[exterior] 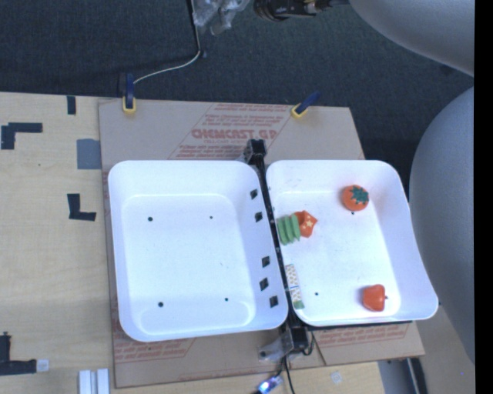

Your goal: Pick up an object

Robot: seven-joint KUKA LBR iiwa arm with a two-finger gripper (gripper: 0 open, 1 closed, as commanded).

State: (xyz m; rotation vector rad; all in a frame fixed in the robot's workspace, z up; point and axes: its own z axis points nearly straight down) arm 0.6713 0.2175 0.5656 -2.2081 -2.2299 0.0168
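1. The picking is not yet under way, as I am reading it: the gripper is hanging well beyond the far edge of the right bin, over the dark floor, blurred. I am unable to tell whether it is released or clenched, and I am seeing nothing in it.
2. The candidates are all lying inside the right bin: a toy tomato near its far right corner, a red toy piece near its near right corner, and an orange-and-green toy against its left wall. A small patterned strip is also sitting along that wall, nearer me.
3. The next move is calling for a swing over the right bin and a descent onto one toy; the tomato is looking easiest, since it is sitting clear of the walls.
4. Red print reading "CHEMCAST" is showing on the brown board just beyond the right bin's far left corner; the smaller lines are too fine to read.
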